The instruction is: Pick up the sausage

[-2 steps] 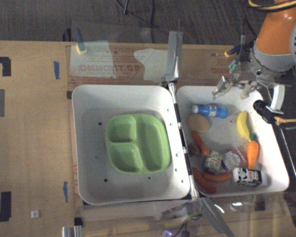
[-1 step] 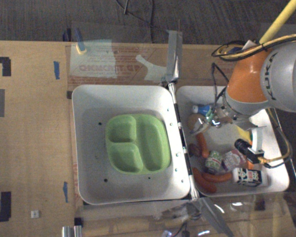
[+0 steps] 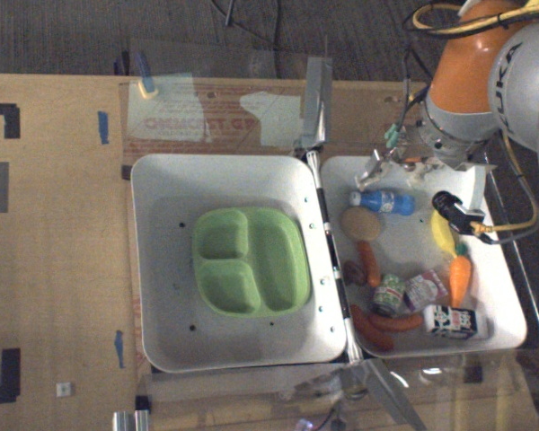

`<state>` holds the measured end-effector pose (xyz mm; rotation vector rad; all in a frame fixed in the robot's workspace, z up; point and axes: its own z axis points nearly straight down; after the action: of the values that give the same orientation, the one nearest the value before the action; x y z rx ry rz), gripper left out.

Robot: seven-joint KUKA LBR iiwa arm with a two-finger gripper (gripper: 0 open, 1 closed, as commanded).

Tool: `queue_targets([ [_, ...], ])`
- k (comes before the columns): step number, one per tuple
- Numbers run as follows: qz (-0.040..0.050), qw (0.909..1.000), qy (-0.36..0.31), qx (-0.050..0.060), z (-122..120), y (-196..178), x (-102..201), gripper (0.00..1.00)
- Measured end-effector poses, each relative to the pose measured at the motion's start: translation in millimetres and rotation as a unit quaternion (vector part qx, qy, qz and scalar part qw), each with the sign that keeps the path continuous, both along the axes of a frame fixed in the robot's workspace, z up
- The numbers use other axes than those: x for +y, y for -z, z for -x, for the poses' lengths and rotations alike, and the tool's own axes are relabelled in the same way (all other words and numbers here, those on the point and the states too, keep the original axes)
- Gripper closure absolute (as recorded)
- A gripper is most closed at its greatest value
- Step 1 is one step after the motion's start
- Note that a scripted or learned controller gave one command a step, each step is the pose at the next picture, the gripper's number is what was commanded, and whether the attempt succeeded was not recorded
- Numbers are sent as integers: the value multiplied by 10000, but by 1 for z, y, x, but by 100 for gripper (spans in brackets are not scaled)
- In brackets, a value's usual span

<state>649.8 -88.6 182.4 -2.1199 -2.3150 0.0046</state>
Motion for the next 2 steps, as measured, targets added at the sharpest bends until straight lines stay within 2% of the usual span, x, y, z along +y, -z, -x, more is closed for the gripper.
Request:
queue_targets([
  [1, -4, 9986, 532, 12, 73, 64, -73, 0],
  [2, -9, 9915, 1300, -23, 170, 97, -45, 0],
])
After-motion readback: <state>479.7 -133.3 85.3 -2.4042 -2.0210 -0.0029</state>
